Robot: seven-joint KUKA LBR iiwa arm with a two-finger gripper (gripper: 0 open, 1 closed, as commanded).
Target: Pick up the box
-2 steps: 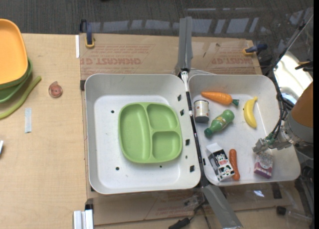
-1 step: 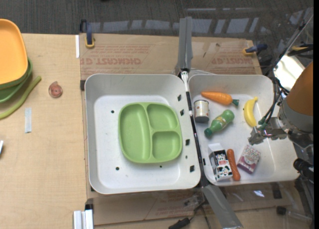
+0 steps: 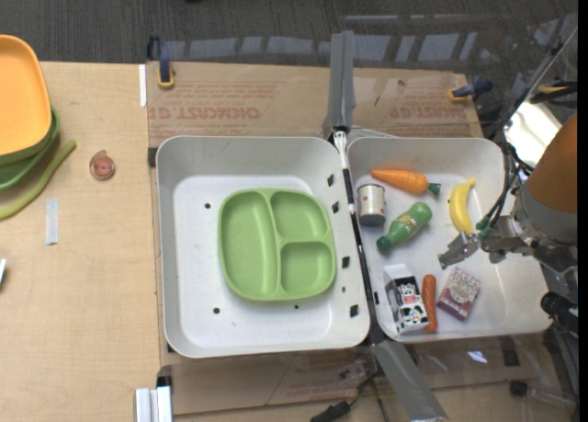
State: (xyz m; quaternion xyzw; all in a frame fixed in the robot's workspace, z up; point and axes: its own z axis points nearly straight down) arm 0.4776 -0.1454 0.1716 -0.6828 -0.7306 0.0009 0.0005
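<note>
A small black-and-white box [image 3: 403, 299] lies near the front left of the right bin [image 3: 501, 319]. An orange-red stick-shaped item [image 3: 429, 304] lies against its right side. To the right of that is a pink packet [image 3: 459, 293]. My gripper [image 3: 467, 249] hangs over the right bin's right half, just above and behind the pink packet, about a hand's width right of the box. Nothing shows in its grasp. The grey arm with its orange band [image 3: 559, 186] comes in from the right edge.
The right bin also holds a carrot [image 3: 402, 179], a metal can [image 3: 370, 204], a green bottle [image 3: 404, 227] and a banana [image 3: 461, 206]. A green divided plate [image 3: 276, 244] lies in the left bin [image 3: 184, 227]. Orange and green dishes [image 3: 18, 117] sit far left on the bench.
</note>
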